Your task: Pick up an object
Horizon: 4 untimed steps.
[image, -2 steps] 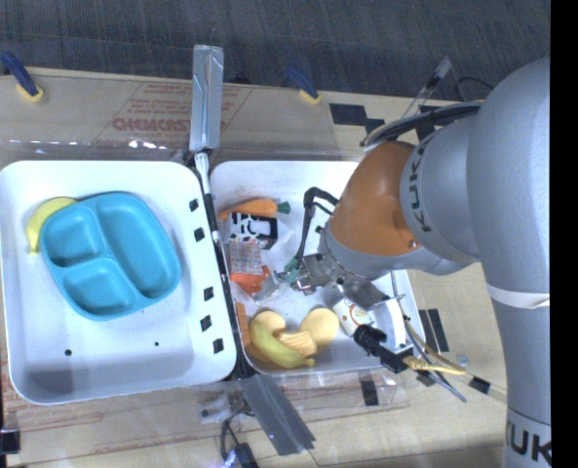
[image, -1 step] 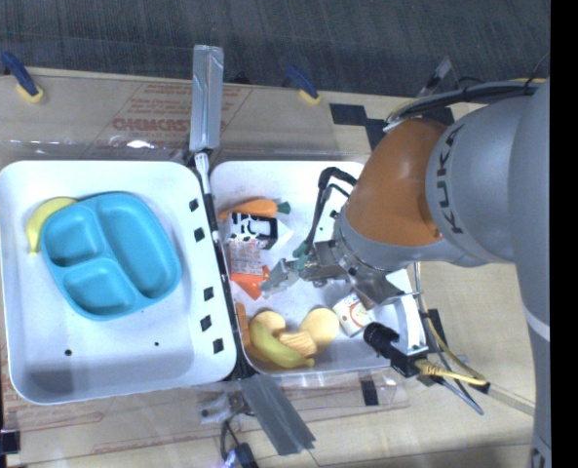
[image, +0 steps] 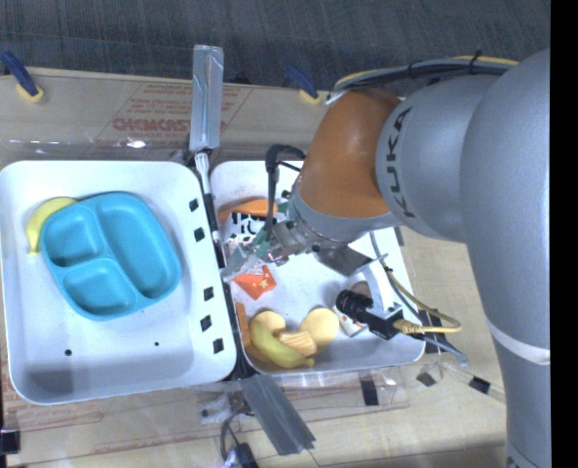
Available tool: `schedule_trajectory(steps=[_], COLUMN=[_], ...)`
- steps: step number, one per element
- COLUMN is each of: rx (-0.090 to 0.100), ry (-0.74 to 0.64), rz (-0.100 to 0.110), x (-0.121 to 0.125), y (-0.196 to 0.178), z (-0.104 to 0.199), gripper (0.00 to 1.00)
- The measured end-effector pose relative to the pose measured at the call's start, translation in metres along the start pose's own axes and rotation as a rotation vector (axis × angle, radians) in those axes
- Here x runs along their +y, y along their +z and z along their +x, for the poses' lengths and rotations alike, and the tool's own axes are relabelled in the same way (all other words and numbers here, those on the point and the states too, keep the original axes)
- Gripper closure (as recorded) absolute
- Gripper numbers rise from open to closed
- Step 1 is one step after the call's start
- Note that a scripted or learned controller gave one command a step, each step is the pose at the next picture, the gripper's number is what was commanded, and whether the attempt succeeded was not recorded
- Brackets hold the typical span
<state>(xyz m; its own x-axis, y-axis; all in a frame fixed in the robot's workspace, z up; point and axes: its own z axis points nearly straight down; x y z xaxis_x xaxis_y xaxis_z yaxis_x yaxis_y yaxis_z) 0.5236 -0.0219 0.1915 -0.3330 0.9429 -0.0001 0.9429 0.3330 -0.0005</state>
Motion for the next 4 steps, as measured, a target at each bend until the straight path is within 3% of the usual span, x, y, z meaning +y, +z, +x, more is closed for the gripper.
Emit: schedule_trajectory(steps=[1, 2, 3, 4], rx=[0.002, 0.003, 0.003, 0.003], ry=[-0.08, -0.194, -0.326, -0.33], rz=[0.004, 0.004, 0.004, 0.004], x=[-0.03, -0.031, -0.036, -0.035], y=[0.001, 0.001, 0.001, -0.009], z=[0.024, 0.054, 0.039, 0.039], gripper=[0.0, 0.0, 0.0, 1.0])
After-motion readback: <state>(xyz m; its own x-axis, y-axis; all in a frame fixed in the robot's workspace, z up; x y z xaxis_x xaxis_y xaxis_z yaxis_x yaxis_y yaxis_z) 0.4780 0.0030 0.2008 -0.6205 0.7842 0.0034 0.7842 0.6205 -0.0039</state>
